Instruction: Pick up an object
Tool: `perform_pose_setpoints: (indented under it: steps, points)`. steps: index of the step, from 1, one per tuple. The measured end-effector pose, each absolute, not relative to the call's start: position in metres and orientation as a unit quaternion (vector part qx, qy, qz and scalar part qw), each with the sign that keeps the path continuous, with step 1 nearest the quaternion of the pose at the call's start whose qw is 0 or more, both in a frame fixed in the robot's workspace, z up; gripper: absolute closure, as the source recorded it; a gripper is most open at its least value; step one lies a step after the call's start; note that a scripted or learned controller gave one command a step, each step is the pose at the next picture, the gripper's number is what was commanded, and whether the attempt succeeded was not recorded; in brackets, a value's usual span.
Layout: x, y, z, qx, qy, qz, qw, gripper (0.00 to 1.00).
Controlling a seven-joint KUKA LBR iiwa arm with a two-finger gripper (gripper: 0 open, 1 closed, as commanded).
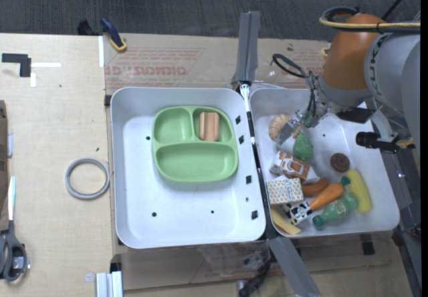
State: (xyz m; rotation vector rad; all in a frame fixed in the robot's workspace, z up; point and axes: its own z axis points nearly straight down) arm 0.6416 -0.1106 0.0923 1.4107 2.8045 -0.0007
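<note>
My gripper (298, 126) hangs low in the right bin (374, 222), near its back left corner, on the grey arm with the orange band (351, 48). It is just above a tan bread piece (275, 126) and a green round item (303, 147). Further forward lie an orange and white carton (292, 166), a pale waffle box (284, 190), a carrot (328, 196), a yellow corn cob (359, 188), a brown disc (340, 162) and a green bottle (334, 211). Nothing is seen held.
The left bin (134, 215) holds a green divided plate (194, 155) with a sausage (209, 126) in one compartment. A tape ring (87, 177) and scissors (10, 252) lie on the bench at left. A metal divider (249, 48) stands between the bins.
</note>
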Motion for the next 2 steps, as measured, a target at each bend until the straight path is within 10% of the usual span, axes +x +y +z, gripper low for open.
perform_pose_setpoints:
  steps: [1,2]
  points:
    - [0.6426,-0.1118,0.1030,0.450,0.893,0.0003,0.003,1.00]
    - [0.6426,-0.1118,0.1030,0.450,0.893,0.0003,0.003,0.00]
